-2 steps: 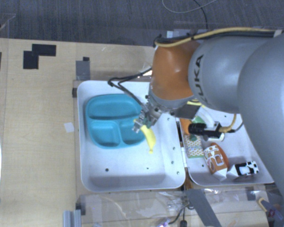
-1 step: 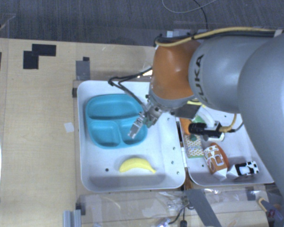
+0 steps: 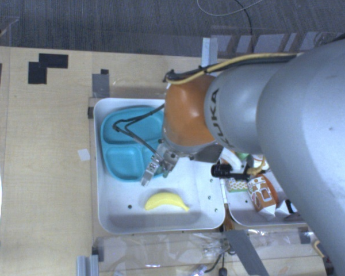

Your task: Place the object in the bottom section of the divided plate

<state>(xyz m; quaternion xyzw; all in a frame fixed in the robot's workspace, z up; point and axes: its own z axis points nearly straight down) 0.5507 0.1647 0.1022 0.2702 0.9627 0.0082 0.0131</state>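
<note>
A blue divided plate [image 3: 126, 142] lies in the back left part of the left white bin [image 3: 112, 214]. A yellow banana [image 3: 165, 202] rests on the bin floor, in front of the plate and apart from it. My gripper [image 3: 153, 171] hangs over the plate's front right edge, just behind the banana and a little to its left. The grey arm with its orange band [image 3: 187, 117] covers the plate's right side. Nothing shows in the gripper's grasp.
The right bin [image 3: 241, 214] holds an orange-brown packet [image 3: 262, 192] and other small items, mostly hidden under the arm. A yellow cable [image 3: 247, 59] runs along the arm. Bare bin floor lies left and right of the banana.
</note>
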